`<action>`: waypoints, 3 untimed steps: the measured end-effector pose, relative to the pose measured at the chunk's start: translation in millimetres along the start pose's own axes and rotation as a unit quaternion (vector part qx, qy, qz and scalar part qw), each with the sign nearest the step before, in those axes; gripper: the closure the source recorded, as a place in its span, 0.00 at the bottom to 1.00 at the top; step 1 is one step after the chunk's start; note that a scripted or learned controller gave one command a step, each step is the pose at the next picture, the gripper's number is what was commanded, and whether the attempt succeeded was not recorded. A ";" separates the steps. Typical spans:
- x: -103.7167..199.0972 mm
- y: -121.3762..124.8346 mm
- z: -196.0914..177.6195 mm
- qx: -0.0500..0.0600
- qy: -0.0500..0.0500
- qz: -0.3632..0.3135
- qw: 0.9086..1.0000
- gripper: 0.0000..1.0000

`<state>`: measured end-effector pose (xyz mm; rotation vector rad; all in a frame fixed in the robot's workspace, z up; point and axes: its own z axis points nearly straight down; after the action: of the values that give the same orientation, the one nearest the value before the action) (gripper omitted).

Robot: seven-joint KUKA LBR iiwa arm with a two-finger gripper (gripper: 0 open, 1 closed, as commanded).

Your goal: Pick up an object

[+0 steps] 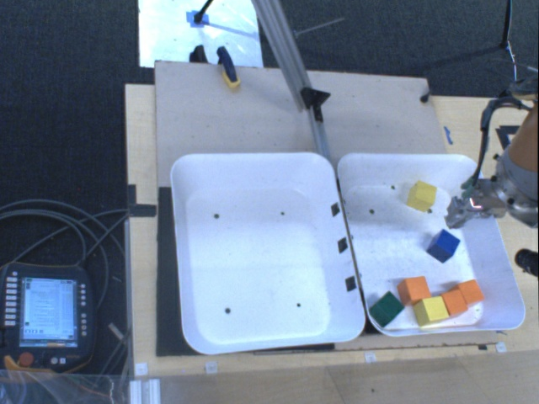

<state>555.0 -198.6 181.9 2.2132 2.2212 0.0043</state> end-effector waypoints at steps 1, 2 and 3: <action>2.5 4.0 -64.7 -0.002 0.000 -0.001 1.000 1.00; 2.3 5.1 -71.2 0.001 0.000 0.000 1.000 1.00; 57.8 -3.1 -81.2 0.002 0.002 -0.003 1.000 1.00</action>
<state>551.1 -140.6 262.9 2.2093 2.2328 0.0051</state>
